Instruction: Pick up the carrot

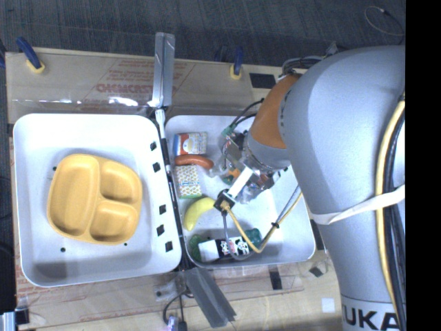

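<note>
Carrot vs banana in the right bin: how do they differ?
The carrot is orange and lies roughly level across the view; the banana is yellow, curved, and lies on a slant. The carrot sits farther up the view, the banana below it, with a patterned packet between them. Both lie near the right bin's left wall.

Dark grey carpet (138,5) covers the floor toward twelve o'clock. The pale wooden desk (83,74) carries red printed lettering, with blue clamps (29,54) along its far edge at eleven o'clock.
</note>
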You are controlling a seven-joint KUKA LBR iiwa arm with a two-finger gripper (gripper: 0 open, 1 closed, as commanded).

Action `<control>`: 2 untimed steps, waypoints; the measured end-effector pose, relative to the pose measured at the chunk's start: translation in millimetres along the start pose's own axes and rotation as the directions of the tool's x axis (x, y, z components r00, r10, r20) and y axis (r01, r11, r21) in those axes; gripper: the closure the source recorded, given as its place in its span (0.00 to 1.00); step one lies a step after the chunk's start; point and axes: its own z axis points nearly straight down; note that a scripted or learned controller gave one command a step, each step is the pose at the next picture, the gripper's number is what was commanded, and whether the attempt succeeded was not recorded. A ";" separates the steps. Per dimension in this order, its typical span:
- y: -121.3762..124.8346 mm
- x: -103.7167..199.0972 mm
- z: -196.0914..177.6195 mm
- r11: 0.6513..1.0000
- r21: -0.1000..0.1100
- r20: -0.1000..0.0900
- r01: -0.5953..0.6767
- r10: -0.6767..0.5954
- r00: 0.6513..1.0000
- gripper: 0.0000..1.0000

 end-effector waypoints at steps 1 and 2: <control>76.2 30.1 -6.5 0.998 0.000 -0.001 -0.059 0.059 0.998 0.00; 72.2 28.7 -13.7 0.999 0.016 0.012 -0.050 0.050 0.999 1.00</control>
